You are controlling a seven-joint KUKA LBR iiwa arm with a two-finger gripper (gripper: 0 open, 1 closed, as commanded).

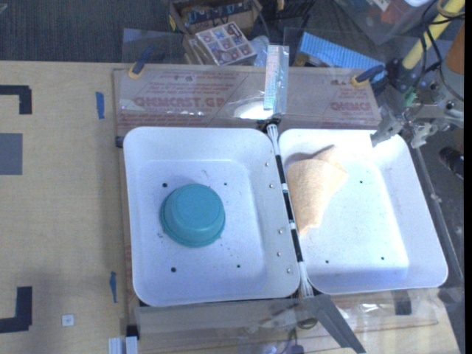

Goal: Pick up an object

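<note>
Seen from above at a slant: 2 shallow white bins side by side on a pale wooden bench (59, 220), touching along a centre seam dotted with small fasteners. In the left bin (144, 161), 1 teal bowl (193, 214), upside down, round base up, resting left of the bin's middle and well apart from every wall; a few dark specks scattered on the floor around it. In the right bin (383, 227), 1 tan cloth (315, 186), crumpled into a rough triangle, lying in the upper-left part, its left edge close against the seam wall, its point reaching toward the far wall. Over the far right corner of the right bin, the claw (389, 130), pale metal, tilted, hanging near the rim and well apart from both the cloth and the bowl; nothing visible between its fingers, and too blurred and small to tell whether spread or closed. Behind it, grey arm parts and yellow-and-black cabling (428, 28) leading off to the right. Along the far side of the bins, a clear plastic sheet (192, 98) with faint red lettering, held by clamps. Beyond that, on the dark floor, a cardboard box (214, 9) and a printed packet (225, 43). On the bench at left, black tape marks and 2 short blue tape strips (99, 105).
</note>
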